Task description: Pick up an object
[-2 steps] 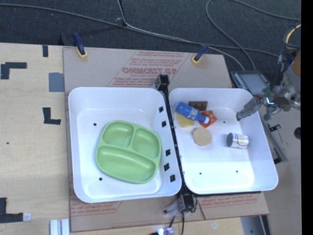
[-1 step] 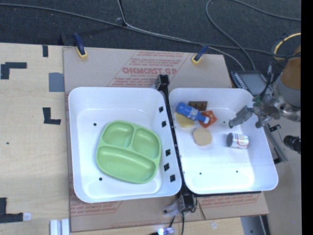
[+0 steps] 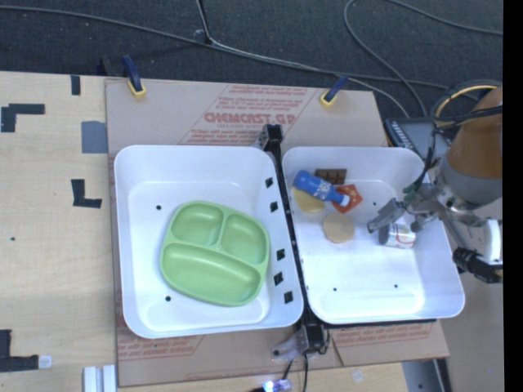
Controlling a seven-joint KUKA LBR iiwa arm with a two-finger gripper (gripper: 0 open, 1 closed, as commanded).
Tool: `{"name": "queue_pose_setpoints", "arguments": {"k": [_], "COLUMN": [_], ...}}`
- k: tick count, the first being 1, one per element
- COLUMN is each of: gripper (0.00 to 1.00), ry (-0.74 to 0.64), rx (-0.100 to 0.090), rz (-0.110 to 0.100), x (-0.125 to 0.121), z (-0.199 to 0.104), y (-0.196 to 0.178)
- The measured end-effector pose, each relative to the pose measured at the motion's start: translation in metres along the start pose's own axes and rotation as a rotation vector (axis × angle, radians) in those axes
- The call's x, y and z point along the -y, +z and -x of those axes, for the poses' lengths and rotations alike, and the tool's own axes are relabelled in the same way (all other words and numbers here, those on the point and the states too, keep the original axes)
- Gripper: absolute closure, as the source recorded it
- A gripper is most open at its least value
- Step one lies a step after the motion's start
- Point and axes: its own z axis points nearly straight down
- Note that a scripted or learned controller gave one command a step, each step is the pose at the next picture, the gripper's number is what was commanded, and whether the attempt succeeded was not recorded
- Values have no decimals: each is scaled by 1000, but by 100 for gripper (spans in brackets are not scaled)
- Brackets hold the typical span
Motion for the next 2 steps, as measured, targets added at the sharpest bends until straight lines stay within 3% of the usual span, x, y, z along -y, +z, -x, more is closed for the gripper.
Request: {"name": "queue_pose_setpoints", "arguments": {"k": [1,2], "gripper": [0,100], "ry": [2,0], "rx": [17,18], "rz": [23,34], "x": [-9,-13], "z": [-3,-4], "y": [45,29]}}
